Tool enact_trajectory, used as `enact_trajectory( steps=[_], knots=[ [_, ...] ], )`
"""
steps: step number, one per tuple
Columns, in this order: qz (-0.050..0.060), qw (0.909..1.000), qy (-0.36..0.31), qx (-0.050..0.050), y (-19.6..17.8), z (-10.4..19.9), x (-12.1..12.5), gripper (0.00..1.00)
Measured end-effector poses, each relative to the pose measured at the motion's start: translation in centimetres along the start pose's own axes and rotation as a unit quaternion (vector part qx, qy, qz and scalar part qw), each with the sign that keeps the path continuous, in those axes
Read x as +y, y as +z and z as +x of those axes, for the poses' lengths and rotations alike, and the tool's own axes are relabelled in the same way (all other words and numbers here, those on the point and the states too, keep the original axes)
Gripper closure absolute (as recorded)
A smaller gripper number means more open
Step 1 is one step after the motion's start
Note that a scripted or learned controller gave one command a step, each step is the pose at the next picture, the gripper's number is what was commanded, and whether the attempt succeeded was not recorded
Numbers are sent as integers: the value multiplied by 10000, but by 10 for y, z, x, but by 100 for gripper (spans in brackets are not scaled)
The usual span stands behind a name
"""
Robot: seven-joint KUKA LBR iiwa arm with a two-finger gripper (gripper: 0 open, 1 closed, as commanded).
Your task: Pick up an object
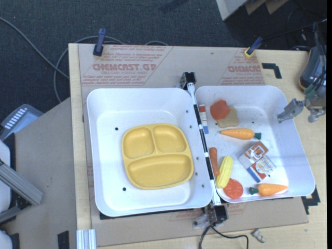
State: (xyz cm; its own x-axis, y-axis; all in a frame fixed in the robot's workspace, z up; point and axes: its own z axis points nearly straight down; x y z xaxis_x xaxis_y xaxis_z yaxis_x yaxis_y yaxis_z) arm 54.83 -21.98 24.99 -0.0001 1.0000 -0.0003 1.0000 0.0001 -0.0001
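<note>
Even, bright overhead light. White bins [104, 154] near overexposed, mild glare on the left bin's floor. Shadows soft and short. Dark carpet at upper left underexposed. Overall slightly soft focus, faint grain.

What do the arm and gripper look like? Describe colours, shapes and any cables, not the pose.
The arm is a rounded grey body at the right edge, with a thin orange strip along its lower end and a small green spot just beneath. A dark cable loops above it. The gripper below is bare grey metal, angular and much slimmer than the arm. No markings can be read on either.
</note>
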Motion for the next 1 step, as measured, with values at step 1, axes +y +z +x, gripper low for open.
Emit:
enact_trajectory(
  steps=[1],
  knots=[
    [14, 10000, -6, 13, 97, 69, 63, 0]
  ],
)
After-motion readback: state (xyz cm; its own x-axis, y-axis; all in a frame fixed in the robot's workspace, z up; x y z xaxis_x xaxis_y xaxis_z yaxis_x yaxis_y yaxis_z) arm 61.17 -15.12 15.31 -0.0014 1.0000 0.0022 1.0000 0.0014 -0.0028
